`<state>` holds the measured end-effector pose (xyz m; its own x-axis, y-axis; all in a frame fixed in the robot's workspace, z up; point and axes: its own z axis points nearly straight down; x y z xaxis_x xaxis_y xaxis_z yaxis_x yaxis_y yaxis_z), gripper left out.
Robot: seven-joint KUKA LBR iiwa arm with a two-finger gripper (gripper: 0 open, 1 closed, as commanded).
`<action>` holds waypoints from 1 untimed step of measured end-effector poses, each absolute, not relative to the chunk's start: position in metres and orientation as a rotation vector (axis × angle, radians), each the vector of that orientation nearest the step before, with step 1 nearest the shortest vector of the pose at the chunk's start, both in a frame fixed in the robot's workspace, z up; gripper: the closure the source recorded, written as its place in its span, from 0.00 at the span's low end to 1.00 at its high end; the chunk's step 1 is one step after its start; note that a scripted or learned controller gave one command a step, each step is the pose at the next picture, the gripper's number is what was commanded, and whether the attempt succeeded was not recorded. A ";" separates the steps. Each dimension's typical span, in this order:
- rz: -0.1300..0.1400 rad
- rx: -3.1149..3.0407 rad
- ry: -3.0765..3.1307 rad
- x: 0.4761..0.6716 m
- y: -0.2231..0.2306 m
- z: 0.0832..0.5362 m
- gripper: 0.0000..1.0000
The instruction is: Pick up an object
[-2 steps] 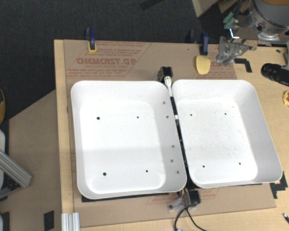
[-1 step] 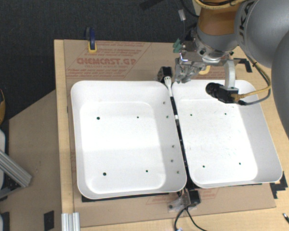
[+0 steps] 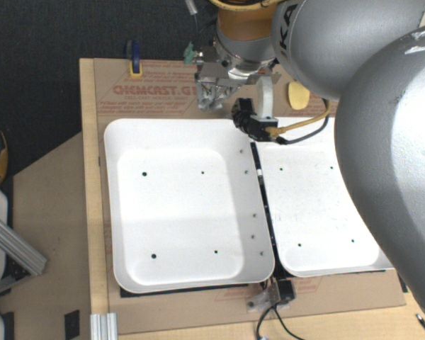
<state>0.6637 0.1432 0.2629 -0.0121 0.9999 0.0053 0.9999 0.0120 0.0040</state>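
Claw (image 3: 211,98) above left bin's (image 3: 120,211) far rim, finger state unclear.

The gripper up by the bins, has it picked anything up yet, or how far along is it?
Nothing looks picked up. The gripper sits above the far edge of the left bin, over the brown board, with no object visible at it. A yellowish item lies beyond the right bin. The whole pick remains.

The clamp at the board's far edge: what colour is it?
Blue handle, yellow base, in the camera view.
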 end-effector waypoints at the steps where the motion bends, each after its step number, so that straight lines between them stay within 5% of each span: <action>1: -0.010 -2.229 -2.223 0.668 0.103 0.322 1.00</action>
<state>0.6676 0.1035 0.3220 0.0027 1.0000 -0.0003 1.0000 -0.0027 0.0092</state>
